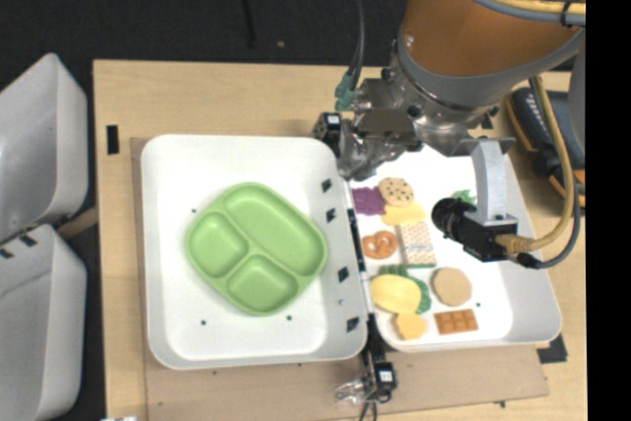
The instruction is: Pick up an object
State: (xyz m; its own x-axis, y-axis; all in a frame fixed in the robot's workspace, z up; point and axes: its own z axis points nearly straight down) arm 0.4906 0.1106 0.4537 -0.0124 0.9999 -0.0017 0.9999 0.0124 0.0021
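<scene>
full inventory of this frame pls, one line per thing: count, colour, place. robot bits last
Shallow plastic bins: 2, white, side by side on the bench.
Divided plastic plate: 1, light green, three compartments, in the left bin.
Purple toy food piece: 1, purple, right bin, upper left.
Chocolate-chip cookie toy: 1, tan with dark dots, beside the purple piece.
Pretzel toy: 1, orange-brown, right bin, left side.
Wafer-like rectangle: 1, pale with pink, right of the pretzel.
Round tan disc: 1, tan, lower right bin.
Orange cracker square: 1, orange, near front edge.
Yellow toy pieces: several, yellow, some on green, lower left of right bin.
Wooden bench: 1, light wood, under the bins.
Arm: 1, orange band, grey wrist, over the right bin.
Gripper: 1, dark metal, at the right bin's upper left corner.
</scene>
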